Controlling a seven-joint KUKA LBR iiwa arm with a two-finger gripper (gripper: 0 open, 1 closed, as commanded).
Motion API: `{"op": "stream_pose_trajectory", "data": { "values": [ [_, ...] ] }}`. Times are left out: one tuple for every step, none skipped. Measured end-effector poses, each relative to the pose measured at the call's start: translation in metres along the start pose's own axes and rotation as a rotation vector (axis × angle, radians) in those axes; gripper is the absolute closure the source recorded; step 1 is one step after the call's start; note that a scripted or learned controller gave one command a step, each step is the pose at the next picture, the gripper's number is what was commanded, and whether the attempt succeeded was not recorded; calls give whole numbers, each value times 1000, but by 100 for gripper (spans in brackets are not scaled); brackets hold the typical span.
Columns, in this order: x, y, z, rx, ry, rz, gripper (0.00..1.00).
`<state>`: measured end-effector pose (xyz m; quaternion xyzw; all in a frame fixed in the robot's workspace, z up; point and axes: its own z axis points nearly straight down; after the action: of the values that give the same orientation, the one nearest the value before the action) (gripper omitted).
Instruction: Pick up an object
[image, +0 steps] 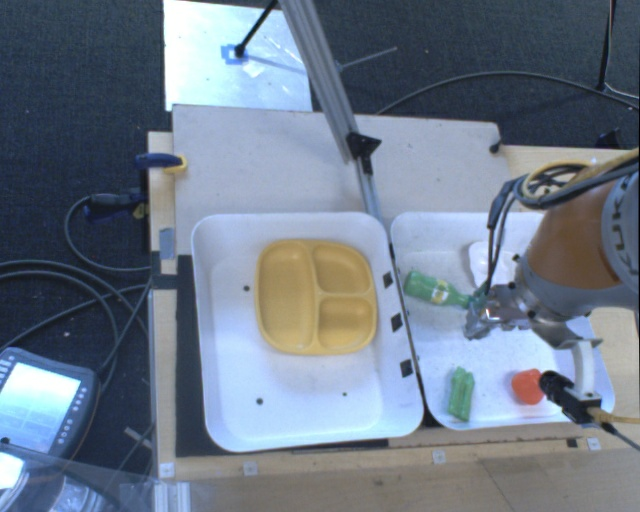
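Two white bins sit side by side on the bench. The left bin has a yellow divided plate lying flat in its upper middle. The right bin is where the action is, and a good chunk of it is covered by the arm coming in from the right, so whatever lies under the orange band and grey wrist is hidden.

The gripper hangs low over the middle of the right bin, right at the cap end of a green bottle that lies on its side, pointing toward the bin's left wall. Honestly can't tell if the fingers are apart or closed; they're just a dark, blurry lump from this angle, and it's unclear whether they touch the bottle.

Below the gripper, a small green block lies near the bin's front edge, and a red-orange object sits to its right, partly crowded by a black fitting. A bit of something white peeks out behind the cables, mostly covered.
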<state>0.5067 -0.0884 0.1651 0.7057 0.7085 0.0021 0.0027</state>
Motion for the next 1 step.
{"op": "stream_pose_trajectory", "data": {
  "values": [
    [2, -3, -61, -2, 0, -2, 100]
  ]
}}
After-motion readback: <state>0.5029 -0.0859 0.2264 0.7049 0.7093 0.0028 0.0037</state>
